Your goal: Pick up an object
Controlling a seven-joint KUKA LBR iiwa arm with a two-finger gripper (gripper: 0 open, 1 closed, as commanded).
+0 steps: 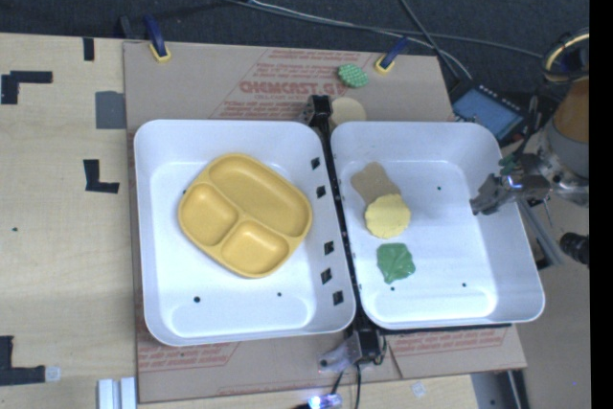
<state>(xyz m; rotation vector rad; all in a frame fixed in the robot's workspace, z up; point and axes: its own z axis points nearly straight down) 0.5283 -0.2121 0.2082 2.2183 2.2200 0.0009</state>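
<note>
A light wooden worktop [57,235] is seen, marked with several black tape pieces [96,175] on its left part. A brown cardboard sheet [278,81] is laid flat on it and is held at its far edge by two blue-and-yellow clamps [156,43]. Two white bins are set side by side on the sheet, the left bin [153,235] touching the right bin [479,148]. A small green object [352,74] lies on the cardboard beyond the bins.
</note>
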